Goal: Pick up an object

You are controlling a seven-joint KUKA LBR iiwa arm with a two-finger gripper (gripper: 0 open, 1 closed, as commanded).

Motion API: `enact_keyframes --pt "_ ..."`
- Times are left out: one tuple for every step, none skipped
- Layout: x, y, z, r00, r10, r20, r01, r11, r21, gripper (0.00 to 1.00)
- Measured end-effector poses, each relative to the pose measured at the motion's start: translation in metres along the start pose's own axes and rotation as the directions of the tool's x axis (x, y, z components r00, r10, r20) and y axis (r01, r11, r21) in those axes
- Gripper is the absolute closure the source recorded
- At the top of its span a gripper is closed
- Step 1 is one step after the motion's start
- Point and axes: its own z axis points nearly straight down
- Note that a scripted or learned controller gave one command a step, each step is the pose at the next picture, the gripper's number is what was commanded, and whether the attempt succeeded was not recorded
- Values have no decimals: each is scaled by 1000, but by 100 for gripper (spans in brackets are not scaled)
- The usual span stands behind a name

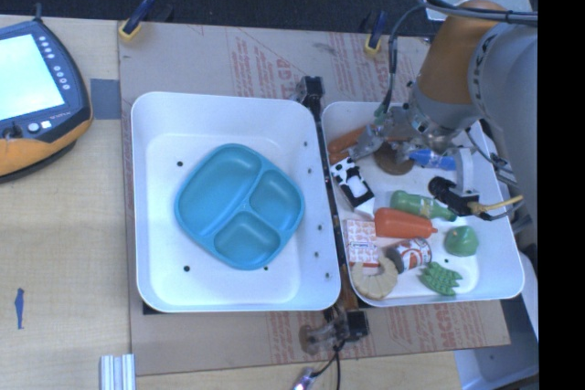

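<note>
Gripper [395, 144] low over the far end of the right bin [508, 286]; whether it is spread or pinched cannot be told. Nearest candidates: brown disc [396, 163] directly beneath it, carrot [402, 223] toward the near edge, long axis running left to right across the bin. Left bin [146, 196] holds a blue tray [239, 205].

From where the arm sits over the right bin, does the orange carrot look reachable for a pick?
Probably yes. The orange carrot lies uncovered in the right bin, nothing on top of it. The green bottle and a can crowd its sides, so closing around it may be awkward.
</note>
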Motion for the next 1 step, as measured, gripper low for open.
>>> enact_keyframes --pt "-5 -1 -10 1000 1 9 -1 1000 1 100"
